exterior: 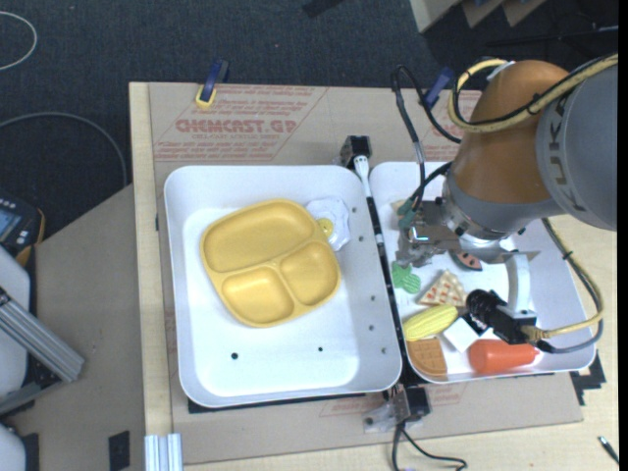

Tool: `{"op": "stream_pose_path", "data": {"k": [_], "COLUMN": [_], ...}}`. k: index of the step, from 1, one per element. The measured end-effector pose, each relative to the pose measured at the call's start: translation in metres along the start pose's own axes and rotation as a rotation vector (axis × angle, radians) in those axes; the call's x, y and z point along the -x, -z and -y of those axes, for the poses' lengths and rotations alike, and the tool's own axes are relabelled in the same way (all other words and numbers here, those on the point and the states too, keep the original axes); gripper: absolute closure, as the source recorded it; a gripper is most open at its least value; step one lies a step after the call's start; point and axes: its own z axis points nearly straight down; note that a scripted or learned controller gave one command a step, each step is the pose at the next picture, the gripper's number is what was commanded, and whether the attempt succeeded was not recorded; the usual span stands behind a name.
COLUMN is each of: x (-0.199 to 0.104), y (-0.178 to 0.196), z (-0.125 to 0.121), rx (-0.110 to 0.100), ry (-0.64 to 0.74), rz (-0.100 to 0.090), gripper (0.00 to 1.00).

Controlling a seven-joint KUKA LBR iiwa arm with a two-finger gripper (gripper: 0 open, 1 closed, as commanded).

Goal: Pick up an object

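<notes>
My gripper (416,250) reaches down into the left part of the right bin (386,180), under the grey and orange wrist. Just below it lies a small green toy (405,280), very close to the gripper's tip. A tan waffle-like wedge (444,289) sits to the right of the green toy. In front of these lie a yellow corn cob (432,321), a white block (458,336), a brown round biscuit (427,358) and an orange carrot-like piece (503,355). I see nothing lifted off the bin floor.
The left bin (196,351) holds a yellow three-part plate (270,261) with a small clear item (330,220) at the plate's upper right corner. A divider rail (378,253) runs between the bins. The bulky arm covers the back of the right bin.
</notes>
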Motion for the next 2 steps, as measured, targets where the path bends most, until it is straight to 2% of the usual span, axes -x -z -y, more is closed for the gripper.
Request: {"op": "stream_pose_path", "data": {"k": [1,2], "x": [-0.047,-0.037], "y": [0.003,0.021], "z": [0.017,0.016], "rx": [0.0,0.007], "ry": [0.0,-0.006], "rz": [0.0,0.003], "gripper": [1.0,1.0]}}
